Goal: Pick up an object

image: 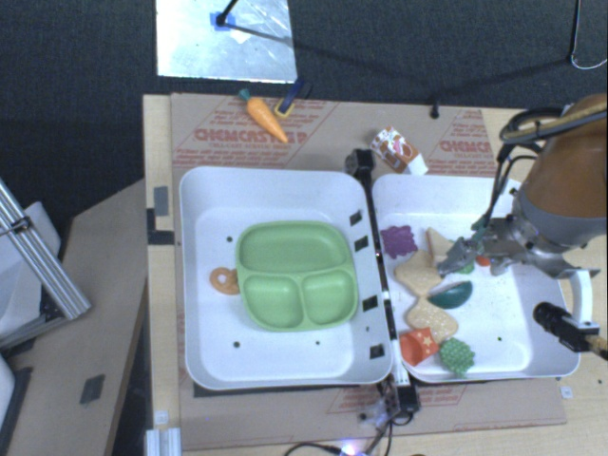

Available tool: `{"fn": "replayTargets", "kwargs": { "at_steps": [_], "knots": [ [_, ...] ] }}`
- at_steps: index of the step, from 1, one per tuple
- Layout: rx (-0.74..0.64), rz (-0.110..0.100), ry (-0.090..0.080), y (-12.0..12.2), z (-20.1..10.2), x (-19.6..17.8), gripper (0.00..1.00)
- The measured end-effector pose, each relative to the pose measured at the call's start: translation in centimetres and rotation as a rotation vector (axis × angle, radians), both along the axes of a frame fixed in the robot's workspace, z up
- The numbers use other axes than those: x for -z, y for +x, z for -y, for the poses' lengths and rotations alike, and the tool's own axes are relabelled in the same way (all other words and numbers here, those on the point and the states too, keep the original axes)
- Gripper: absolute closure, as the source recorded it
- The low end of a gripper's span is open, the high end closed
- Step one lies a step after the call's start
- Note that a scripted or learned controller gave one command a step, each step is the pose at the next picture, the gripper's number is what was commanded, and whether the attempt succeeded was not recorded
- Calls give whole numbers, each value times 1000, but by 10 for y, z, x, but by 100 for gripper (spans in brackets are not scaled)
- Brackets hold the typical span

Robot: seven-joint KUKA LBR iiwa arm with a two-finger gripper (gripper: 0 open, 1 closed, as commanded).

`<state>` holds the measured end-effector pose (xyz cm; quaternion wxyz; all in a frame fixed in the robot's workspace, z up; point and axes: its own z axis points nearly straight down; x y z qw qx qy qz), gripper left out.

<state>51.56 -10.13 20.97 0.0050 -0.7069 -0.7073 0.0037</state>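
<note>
So here's our bench: a tan board with red printed lettering (313, 126), sitting on dark carpet-looking floor, and two white bins parked side by side on it. The left bin (204, 255) has a green divided tray (294, 274) pretty much dead centre, plus a little pretzel-shaped toy (225, 280) at the tray's 9 o'clock.

The right bin (513, 345) is where our pickable stuff lives: a purple grape-ish piece (399, 241), a tan flat piece (418, 274), a dark teal thing (451, 295), a cracker-looking piece (432, 321), a red block (416, 347) and a green bumpy ball (457, 354), all bunched along the bin's 9 o'clock side.

The arm (565, 174) comes in from 3 o'clock, and the gripper (458, 259) sits low over the pile, at 12 o'clock from the teal thing. We honestly can't tell how it's set or whether it has anything.

Outside the bins, at 12 o'clock on the board, there's a toy carrot (266, 119) and a small wrapped snack (397, 150). Farther up lies a shiny silver sheet (225, 27) on the floor. A metal frame (33, 255) pokes in at 9 o'clock.
</note>
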Motion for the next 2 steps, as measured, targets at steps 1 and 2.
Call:
{"fn": "replayTargets", "kwargs": {
  "at_steps": [1,2],
  "knots": [
    [-3,14,-2,3,0,-7,0],
    [-1,11,-1,13,-4,46,0]
  ]
}}
